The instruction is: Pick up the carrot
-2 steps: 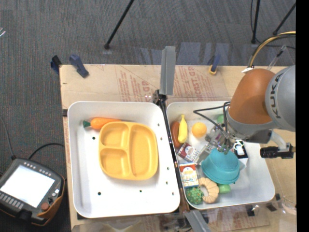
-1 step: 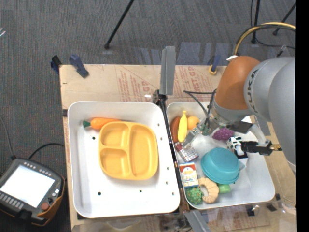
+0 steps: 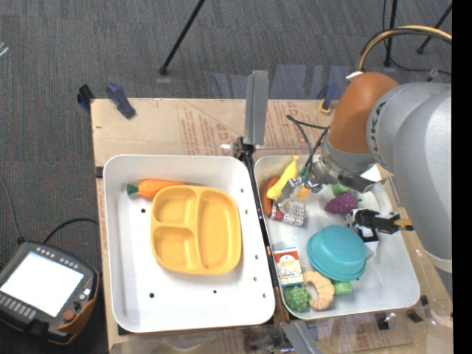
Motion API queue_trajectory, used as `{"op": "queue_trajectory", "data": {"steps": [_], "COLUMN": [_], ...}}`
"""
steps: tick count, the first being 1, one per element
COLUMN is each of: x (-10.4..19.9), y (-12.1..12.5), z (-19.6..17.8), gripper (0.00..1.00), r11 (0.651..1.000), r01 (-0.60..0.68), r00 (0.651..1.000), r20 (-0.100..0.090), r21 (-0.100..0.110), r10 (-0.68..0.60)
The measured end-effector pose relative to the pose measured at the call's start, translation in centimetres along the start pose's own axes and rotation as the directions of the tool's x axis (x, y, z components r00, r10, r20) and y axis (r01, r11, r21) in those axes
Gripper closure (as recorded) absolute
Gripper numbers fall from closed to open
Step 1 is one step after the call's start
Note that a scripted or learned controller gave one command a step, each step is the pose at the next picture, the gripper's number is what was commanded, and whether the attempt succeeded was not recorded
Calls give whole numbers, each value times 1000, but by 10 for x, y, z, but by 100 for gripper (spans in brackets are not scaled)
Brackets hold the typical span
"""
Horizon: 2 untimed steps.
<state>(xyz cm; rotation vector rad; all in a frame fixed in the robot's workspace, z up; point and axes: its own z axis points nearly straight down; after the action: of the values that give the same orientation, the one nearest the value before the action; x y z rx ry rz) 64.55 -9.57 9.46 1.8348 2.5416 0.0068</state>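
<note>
Over in the right bin (image 3: pixel 409 286), upper middle of the frame, the gripper (image 3: pixel 301 184) hangs among a banana (image 3: pixel 283 178), grapes (image 3: pixel 341 203) and a teal bowl (image 3: pixel 337 251) — grip state, can't tell! The carrot (image 3: pixel 155 186) lies in the left bin (image 3: pixel 122 271), touching the yellow divided plate (image 3: pixel 196 228). Looks like the approach hasn't started; next it must cross left and descend over it.

Bench (image 3: pixel 169 124): two white bins side by side.
Left bin (image 3: pixel 122 271): yellow divided plate (image 3: pixel 196 228); carrot (image 3: pixel 153 187) just beside the plate's upper left corner, green end pointing left.
Right bin (image 3: pixel 394 279): gripper (image 3: pixel 304 184) low in the upper left area near a banana (image 3: pixel 283 179); purple grapes (image 3: pixel 341 203); teal bowl (image 3: pixel 337 252); small carton (image 3: pixel 287 265); broccoli (image 3: pixel 297 298); pretzel-like ring (image 3: pixel 322 289).
Floor, lower left: handheld control tablet (image 3: pixel 46 290).
</note>
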Motion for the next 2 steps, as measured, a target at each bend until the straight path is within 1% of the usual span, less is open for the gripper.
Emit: {"op": "queue_trajectory", "data": {"steps": [1, 2], "x": [3, 17], "y": [2, 8], "z": [-11, -205], "gripper": [100, 100], "r11": [1000, 997], "r01": [9, -76], "r00": [1000, 997], "r20": [-4, 2], "r21": [-1, -3], "r10": [-9, 76]}}
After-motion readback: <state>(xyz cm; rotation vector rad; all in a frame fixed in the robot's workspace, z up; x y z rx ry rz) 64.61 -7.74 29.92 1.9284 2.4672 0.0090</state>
